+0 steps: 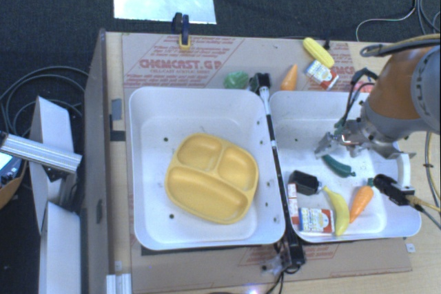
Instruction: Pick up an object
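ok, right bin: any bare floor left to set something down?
Yes. The right bin has bare floor along its back wall and left side, bordered by the gripper and the black block. Its front is crowded: black block, carton, banana, carrot, green piece. In the left bin, bare strips ring the yellow tray.

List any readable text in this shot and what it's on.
"CHEMCAST GP" in red, on the brown board behind the bins; smaller red print repeated around it is too blurred to read.
Small carton in the right bin: label too small to read.
Small carton on the board: print unreadable.
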